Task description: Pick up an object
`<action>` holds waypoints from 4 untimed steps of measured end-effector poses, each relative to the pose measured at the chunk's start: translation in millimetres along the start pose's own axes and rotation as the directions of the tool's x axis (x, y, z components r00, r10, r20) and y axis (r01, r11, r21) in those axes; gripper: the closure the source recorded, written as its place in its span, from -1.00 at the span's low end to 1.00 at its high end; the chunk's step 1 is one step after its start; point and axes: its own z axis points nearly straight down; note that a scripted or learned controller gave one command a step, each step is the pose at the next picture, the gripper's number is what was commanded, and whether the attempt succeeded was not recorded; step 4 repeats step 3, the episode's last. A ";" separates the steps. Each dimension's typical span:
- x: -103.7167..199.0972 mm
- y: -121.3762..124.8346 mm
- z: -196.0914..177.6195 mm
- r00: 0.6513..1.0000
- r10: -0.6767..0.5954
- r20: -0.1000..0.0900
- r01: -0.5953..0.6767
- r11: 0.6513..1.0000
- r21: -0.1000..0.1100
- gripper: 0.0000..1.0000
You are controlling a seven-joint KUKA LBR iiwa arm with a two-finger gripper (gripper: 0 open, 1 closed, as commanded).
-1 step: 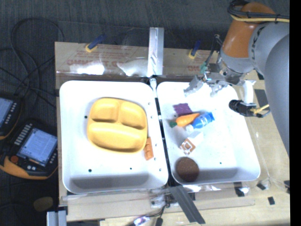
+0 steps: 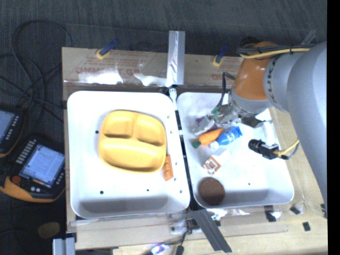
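Gripper (image 2: 222, 112) state unclear above blue bottle (image 2: 229, 136); no label legible.

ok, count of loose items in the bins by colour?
Yellow: 1, the divided tray
Orange: 2, the carrot-like piece and the small block
Blue: 1, the bottle
Brown: 1, the round disc
Total: 5; the clutter under the gripper is not countable.
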 end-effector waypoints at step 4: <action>66.6 -3.9 -92.2 1.000 0.002 -0.005 -0.002 1.000 0.014 1.00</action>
